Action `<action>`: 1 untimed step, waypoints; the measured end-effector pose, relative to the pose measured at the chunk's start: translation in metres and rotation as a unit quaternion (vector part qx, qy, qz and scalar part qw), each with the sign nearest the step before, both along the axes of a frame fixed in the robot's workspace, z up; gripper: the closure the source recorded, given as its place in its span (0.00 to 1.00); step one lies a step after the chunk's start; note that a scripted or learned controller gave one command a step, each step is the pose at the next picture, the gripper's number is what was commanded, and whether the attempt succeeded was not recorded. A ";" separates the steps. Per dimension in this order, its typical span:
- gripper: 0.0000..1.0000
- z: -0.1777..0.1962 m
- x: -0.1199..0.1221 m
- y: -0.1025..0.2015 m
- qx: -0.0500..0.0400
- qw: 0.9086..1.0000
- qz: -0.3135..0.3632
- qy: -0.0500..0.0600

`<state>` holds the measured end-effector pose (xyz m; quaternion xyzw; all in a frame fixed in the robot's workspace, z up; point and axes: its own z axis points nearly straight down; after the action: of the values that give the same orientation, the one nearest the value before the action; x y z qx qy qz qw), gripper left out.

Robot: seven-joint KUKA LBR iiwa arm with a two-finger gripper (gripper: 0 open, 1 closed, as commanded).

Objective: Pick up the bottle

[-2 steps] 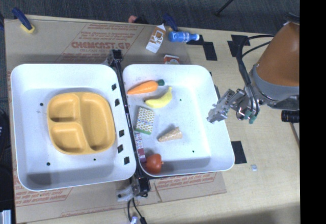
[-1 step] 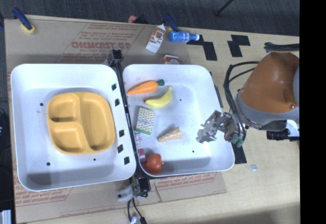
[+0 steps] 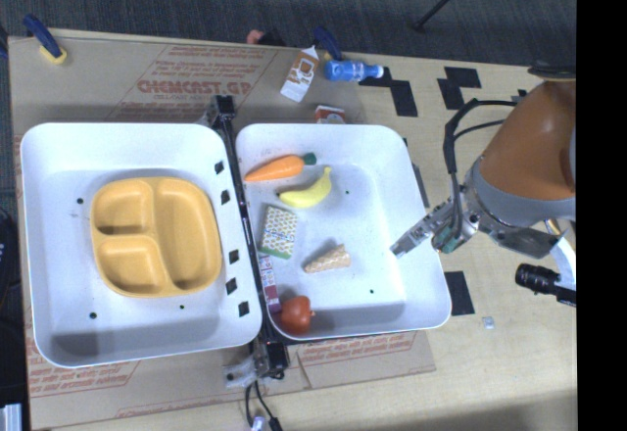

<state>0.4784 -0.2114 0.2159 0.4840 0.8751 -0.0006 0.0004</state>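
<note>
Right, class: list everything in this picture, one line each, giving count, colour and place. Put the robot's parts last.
Bins: two, white, side by side on the bench.
Tray: one, yellow, three sections, in left bin.
Carrot: one, orange, right bin, top.
Banana: one, yellow, below the carrot.
Packet: one, green check, right bin, left side.
Wedge: one, tan, right bin, middle.
Tomato: one, red, right bin, lower left corner.
Bottle: one, blue, lying on the bench beyond the right bin.
Carton: one, white and brown, left of the bottle.
Arm: one, grey and orange, right.
Gripper: one, over the right bin's right rim.
</note>
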 end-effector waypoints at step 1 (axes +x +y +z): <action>1.00 -0.058 -0.002 0.046 0.001 1.000 -0.004 0.002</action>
<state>0.4761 -0.1653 0.1579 0.4878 0.8729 -0.0005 -0.0020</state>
